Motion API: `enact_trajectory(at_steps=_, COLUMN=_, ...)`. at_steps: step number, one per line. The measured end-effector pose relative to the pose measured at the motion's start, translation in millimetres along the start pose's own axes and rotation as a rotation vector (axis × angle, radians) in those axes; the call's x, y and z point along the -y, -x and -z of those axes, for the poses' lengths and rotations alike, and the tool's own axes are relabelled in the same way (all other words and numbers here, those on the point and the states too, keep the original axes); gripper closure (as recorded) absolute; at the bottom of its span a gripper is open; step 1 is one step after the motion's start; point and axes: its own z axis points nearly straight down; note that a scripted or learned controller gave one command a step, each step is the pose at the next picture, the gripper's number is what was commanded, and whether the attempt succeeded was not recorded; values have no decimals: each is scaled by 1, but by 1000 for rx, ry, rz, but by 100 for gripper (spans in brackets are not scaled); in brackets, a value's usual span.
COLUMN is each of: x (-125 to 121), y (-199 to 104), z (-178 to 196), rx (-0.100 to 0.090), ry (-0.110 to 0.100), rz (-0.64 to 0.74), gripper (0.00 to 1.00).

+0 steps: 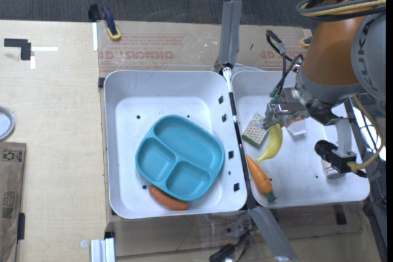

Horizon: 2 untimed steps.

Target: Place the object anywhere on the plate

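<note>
1. A pale wooden tabletop (49, 107) is lying under the camera, with dark grey floor running along the far edge and a strip of brown cardboard (153, 46) lying behind the bins.
2. Two shallow white bins are sitting side by side: the left bin (116, 132) and the right bin (350, 190), touching along a shared middle wall.
3. A blue plate (179, 156) with three compartments is lying in the left bin, tilted a little, near the bin's centre.
4. An orange sausage (168, 199) is lying just beside the plate's near edge, partly tucked under its rim.
5. The arm (334, 52) is reaching in from the right, its orange band showing above the right bin.
6. The pincer (274, 117) is hanging over the left part of the right bin and is pinching the top end of a banana (272, 143).
7. The banana is hanging down from the pincer, its lower tip pointing toward the near left, well apart from the plate.
8. A yellow-green sponge (254, 129) is lying just left of the banana, close to the middle wall.
9. A carrot (260, 176) is lying near the banana's lower tip, its green end pointing toward the bin's near wall.
10. A small white block (296, 127) is sitting just right of the pincer.
11. A roll of tape (5, 124) is showing at the tabletop's left edge, with a brown paper bag (11, 193) nearer than it.
12. A blue clamp (109, 21) is gripping the cardboard's far left corner.
</note>
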Motion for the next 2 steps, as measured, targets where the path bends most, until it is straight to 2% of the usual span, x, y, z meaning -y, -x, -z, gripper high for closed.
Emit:
enact_trajectory(at_steps=1, x=10, y=24, z=-32, rx=-2, ry=-2, rz=155, gripper=100)
enact_trajectory(at_steps=2, x=-20, y=-23, z=-31, rx=0, ry=1, rz=245, gripper=100)
